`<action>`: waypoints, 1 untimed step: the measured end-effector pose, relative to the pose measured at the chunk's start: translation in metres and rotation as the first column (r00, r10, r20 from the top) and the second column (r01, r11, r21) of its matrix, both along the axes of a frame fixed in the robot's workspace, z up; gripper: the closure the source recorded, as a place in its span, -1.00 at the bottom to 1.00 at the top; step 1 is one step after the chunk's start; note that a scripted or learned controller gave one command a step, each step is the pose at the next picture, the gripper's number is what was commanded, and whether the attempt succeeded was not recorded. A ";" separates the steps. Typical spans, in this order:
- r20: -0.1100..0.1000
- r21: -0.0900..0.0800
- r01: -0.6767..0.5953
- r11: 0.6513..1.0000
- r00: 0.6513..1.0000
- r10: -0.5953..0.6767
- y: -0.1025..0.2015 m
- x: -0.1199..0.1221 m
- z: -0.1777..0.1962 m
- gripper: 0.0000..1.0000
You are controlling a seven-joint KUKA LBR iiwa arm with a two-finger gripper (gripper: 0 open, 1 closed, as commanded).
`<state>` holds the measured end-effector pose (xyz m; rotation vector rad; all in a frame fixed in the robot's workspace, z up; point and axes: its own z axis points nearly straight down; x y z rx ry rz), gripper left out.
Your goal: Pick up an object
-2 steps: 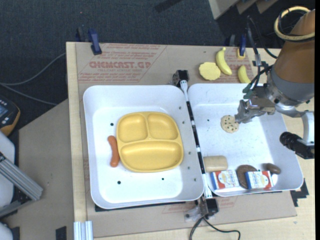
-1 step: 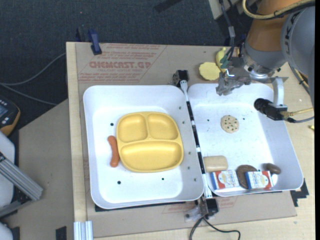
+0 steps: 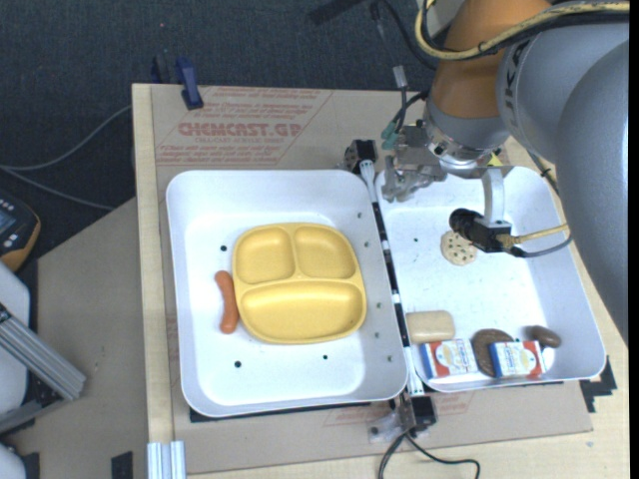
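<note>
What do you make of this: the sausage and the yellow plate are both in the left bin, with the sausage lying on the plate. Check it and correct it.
One thing is wrong. The sausage is not on the plate. It lies on the floor of the left bin, beside the plate's left edge, as the camera view shows. The rest stands: both are in the left bin.

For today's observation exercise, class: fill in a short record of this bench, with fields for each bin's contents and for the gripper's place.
left bin: yellow plate with three compartments; sausage beside it, on the view's left
right bin: cookie; tan block; two cartons at the near edge; brown pieces by them
gripper: over the right bin's far corner, by the divider
</note>
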<state>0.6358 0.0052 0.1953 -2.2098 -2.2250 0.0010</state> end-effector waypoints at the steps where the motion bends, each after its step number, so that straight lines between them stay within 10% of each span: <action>1: 0.017 -0.005 0.010 1.000 1.000 -0.010 -0.040 -0.049 0.105 1.00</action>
